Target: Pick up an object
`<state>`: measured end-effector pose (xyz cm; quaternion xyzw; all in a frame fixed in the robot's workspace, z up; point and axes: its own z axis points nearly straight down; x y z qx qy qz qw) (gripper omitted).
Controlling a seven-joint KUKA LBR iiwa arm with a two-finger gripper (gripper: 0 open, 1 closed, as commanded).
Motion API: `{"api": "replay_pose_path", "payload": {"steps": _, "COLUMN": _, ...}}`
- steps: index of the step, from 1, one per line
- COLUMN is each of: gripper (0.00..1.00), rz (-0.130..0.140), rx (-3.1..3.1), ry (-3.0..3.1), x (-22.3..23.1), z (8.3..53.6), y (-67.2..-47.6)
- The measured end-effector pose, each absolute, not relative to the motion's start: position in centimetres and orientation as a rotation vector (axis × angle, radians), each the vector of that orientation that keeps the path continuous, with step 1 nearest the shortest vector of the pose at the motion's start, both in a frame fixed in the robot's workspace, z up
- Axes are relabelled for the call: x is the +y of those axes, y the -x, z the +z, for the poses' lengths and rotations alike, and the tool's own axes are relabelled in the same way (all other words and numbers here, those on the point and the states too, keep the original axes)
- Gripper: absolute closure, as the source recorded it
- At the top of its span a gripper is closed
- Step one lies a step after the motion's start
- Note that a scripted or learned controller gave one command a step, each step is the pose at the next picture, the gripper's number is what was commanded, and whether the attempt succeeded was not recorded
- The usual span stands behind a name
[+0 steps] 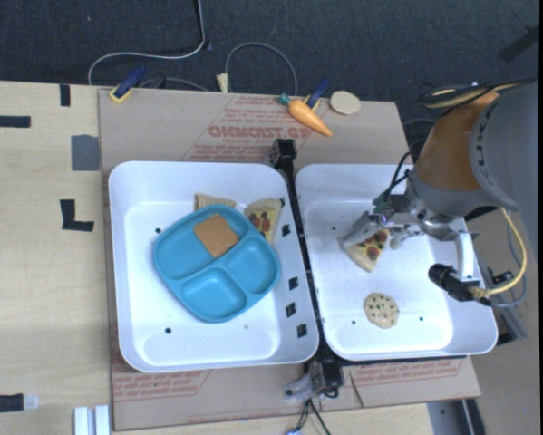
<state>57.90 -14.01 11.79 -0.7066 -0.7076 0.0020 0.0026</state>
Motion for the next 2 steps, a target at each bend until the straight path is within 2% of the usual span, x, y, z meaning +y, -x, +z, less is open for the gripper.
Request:
{"api": "replay_pose_path", "payload": {"steps": 1, "gripper": 0.0, "rz": -0.001, "rx": -2.233, "ry": 2.23, "x": -12.1, "z": 8.9, "y": -61.4}}
{"api": "replay_pose_path", "payload": {"steps": 2, "gripper": 1.0, "rz": -0.01, "rx": -2.239, "ry": 2.239, "x": -12.3, "z": 10.4, "y": -61.6}}
